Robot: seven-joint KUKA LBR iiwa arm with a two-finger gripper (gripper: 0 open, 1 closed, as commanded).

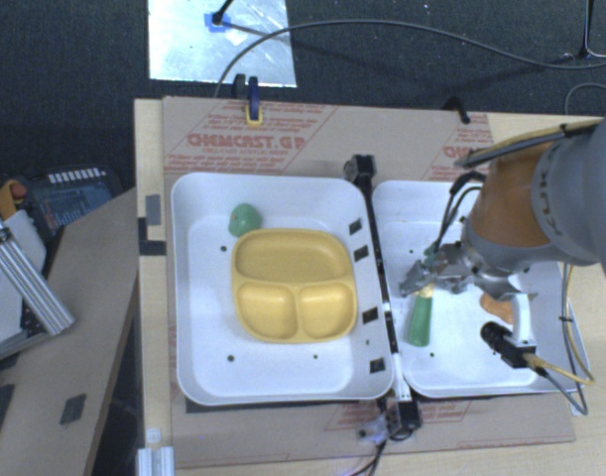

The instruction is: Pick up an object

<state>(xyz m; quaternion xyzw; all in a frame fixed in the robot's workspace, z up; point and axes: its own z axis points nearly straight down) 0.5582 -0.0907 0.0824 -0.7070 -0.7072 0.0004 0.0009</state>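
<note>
Green elongated object in the right bin, gripper directly above its upper end.

Green object (420, 320) lies on the floor of the right bin (451, 375), near the divider, long axis roughly upright in the camera view; its top end sits just below the gripper (428, 274); I cannot tell whether the fingers are parted or closed, nor whether they touch it, so I log no grasp; I judge the object light, fairly stiff and smooth-skinned, likely to roll or slip if pinched at the tip; I would close across its narrow width near mid-length; an orange piece (498, 307) lies near the arm's far side; the left bin (198, 365) holds a yellow divided tray (291, 284) and a small green lump (245, 218), touching or just beside the tray's upper-left corner; both bins rest on the bench (312, 132).
</note>
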